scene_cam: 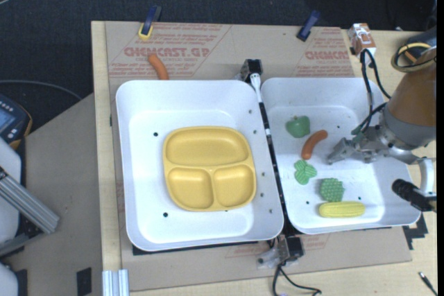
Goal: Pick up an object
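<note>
Gripper (345,149) was found low over the right bin (361,95), reaching in from the right side; whether it was spread or pressed together could not be told at this angle, and nothing was seen between its tips. Behind it stood the grey wrist and the orange band (415,102) of the arm.

Nearest item was an orange sausage (313,143), lying just to the left of the gripper tip and apart from it. Its long axis ran on a diagonal, the upper end pointing toward the gripper, the lower end away toward the bin divider.

Beyond the sausage, up and left of the tool, sat a green pepper (298,126). Below and left of the tool lay a small leafy green piece (304,172). Directly below the tool was a knobbly green vegetable (331,188), and just under that a yellow corn cob (340,209), long axis running left to right along the bin's near wall.

Well to the left of the tool, the left bin (139,149) held a yellow three-compartment tray (208,168).

On the cardboard beyond the left bin lay a second orange sausage (158,66).
</note>
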`<state>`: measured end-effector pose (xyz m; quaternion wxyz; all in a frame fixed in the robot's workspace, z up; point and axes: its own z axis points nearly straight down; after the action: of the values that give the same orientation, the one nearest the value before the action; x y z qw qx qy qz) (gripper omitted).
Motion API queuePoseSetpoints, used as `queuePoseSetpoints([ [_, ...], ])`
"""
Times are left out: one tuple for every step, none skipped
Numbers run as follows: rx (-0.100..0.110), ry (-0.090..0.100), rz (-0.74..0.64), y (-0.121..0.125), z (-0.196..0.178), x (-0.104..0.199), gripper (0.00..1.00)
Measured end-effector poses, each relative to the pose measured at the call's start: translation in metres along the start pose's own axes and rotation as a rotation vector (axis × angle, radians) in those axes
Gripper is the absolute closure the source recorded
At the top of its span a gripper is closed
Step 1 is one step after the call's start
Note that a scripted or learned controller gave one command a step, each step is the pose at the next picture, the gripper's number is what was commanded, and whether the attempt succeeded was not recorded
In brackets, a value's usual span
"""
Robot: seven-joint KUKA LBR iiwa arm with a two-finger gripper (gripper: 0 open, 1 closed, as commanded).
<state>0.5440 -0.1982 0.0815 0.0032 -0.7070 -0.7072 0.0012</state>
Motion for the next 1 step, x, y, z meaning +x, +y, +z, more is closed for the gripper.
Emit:
queuePoseSetpoints([
  [-0.007, -0.003, 0.001, 0.0014, -0.0138, -0.0010, 1.00],
])
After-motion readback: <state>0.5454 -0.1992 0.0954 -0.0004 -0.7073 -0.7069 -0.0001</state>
